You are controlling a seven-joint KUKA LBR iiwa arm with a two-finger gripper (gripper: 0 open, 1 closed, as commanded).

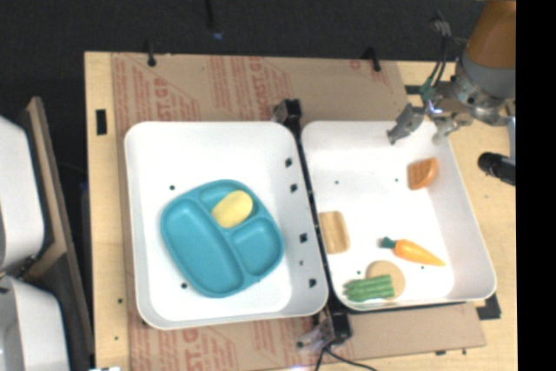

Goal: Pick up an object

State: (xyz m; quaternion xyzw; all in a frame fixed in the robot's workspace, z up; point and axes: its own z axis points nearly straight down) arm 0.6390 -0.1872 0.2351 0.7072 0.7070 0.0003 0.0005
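1. Sitting just below the pincer [423,122] and a little toward the arm's side, the orange block [422,173] in the right bin [347,152] looks like the nearest thing to pick. It seems a small toy piece: probably light and stiff, with flat faces that should take a grip without slipping. Closing across its two shorter sides looks best.
2. Spread apart with nothing between its fingers, the pincer hangs over the bin's far rim, apart from the block.
3. Further down from the pincer lies a toy carrot [413,251], tapered and smooth, so I judge it likelier to slide out; its thick end near the green top is the safer hold.
4. Beyond that, a green ridged piece [368,288] rests against a round tan disc [388,275]; both lie low and flat, which makes them harder to pinch.
5. A tan slab [334,232] lies close to the bin's wall, well off to the pincer's lower left.
6. In the left bin [148,187] on the worktop [113,100], a yellow lump [232,208] sits in a blue tray [208,252], far from the pincer.
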